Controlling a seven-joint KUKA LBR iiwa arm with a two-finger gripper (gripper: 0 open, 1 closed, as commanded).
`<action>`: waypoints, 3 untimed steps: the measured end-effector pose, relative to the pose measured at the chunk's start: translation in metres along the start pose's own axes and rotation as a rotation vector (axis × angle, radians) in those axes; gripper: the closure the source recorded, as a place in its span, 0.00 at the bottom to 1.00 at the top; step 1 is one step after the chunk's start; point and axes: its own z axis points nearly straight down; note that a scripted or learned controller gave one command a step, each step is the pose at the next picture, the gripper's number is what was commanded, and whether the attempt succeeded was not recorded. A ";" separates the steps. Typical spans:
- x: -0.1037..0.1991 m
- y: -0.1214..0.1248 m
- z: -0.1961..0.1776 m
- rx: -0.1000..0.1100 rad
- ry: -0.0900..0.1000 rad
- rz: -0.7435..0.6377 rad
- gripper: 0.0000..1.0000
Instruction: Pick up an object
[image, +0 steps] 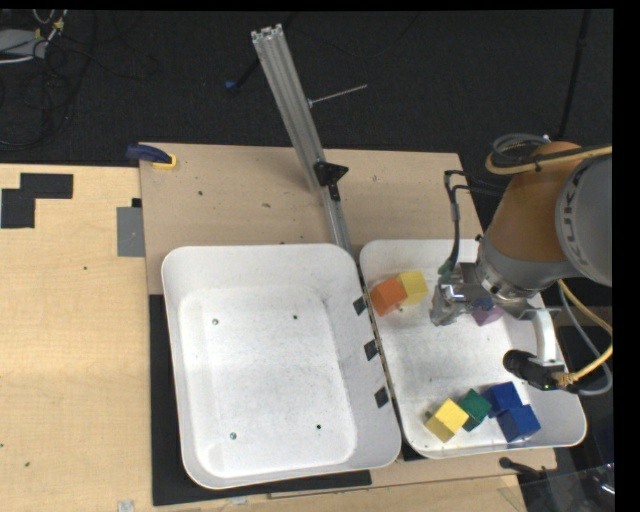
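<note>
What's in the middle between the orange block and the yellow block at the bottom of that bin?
Nothing. In the camera view, bare white bin floor lies between the orange block and the lower yellow block. The gripper hangs off to the side.

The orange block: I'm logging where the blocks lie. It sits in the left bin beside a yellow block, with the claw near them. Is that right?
Not quite. The orange block sits in the right bin, not the left bin, as the camera view shows. The rest holds: it lies beside a yellow block, with the claw near them.
</note>
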 end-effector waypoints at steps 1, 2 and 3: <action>-0.009 -0.007 -0.050 0.001 0.000 0.006 1.00; -0.010 -0.006 -0.103 -0.001 0.000 -0.009 1.00; 0.050 -0.001 -0.101 0.005 0.002 -0.013 1.00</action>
